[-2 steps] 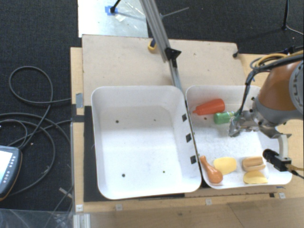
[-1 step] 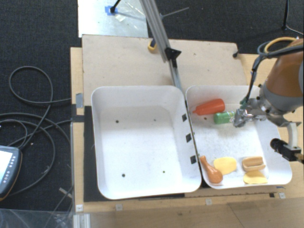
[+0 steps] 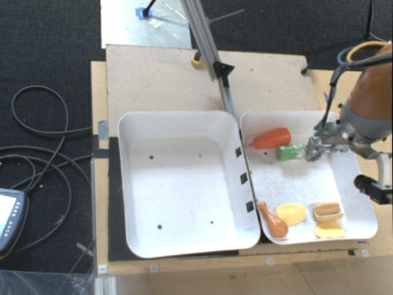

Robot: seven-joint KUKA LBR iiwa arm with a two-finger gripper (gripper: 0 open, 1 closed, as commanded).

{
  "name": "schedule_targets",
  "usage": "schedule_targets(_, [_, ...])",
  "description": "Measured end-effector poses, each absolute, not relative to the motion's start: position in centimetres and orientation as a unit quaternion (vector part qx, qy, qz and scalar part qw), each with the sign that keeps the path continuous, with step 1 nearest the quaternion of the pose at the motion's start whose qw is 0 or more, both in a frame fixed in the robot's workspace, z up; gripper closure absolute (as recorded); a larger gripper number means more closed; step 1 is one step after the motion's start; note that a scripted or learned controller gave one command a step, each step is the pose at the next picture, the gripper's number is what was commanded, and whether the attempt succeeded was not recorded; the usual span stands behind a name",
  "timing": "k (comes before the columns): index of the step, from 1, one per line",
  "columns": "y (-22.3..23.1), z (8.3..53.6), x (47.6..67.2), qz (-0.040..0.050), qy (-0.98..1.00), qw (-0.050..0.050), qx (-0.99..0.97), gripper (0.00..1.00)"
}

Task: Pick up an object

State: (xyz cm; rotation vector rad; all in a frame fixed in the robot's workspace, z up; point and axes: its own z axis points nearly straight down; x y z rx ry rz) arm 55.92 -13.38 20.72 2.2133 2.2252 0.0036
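Claw [image 3: 312,151] at green bottle [image 3: 290,152], label unreadable.

A white bin [image 3: 178,183] sits on the counter [image 3: 159,78], well off the pincer [image 3: 313,149] toward the view's left. A slanted metal pole [image 3: 202,29] rises beyond the pincer. Farther left, black cables [image 3: 43,140] loop over dark carpet [image 3: 49,42] beside a handheld screen [image 3: 9,217].

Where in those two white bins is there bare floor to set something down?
The left bin has bare floor wall to wall. In the right bin, a bare patch lies mid-floor, between the green object and the yellow piece. Crowded: its near edge, and the far end by the tool.
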Motion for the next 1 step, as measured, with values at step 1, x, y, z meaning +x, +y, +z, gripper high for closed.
schedule_targets(1, [-7.80,21.23,56.24,0.0017,0.711,0.000,0.703,1.00])
